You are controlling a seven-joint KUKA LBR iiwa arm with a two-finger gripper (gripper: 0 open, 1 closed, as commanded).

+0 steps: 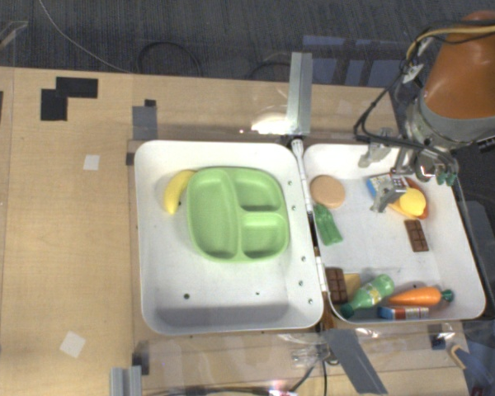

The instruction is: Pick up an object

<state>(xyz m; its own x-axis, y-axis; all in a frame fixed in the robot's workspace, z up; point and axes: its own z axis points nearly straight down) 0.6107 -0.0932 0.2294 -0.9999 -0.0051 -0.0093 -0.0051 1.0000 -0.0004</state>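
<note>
My gripper (pixel 392 191) hangs low over the upper right part of the right bin (pixel 472 258), reaching in from the top right. Just to its left lies a small blue object (pixel 373 186), partly hidden by it. On its right, a yellow lemon-like piece (pixel 413 202) rests on something red-orange. I see nothing clearly held. A tan round bun (pixel 327 191) and a green packet (pixel 327 226) lie near the bin's left wall. A brown bar (pixel 417 236) sits below the yellow piece.
Along the right bin's front edge lie a brown chocolate block (pixel 336 284), a green bottle (pixel 371 291), a carrot (pixel 417 295) and a small blue item (pixel 394 312). The left bin (pixel 223 295) holds a green divided plate (pixel 235 213) and a banana (pixel 176 190).
</note>
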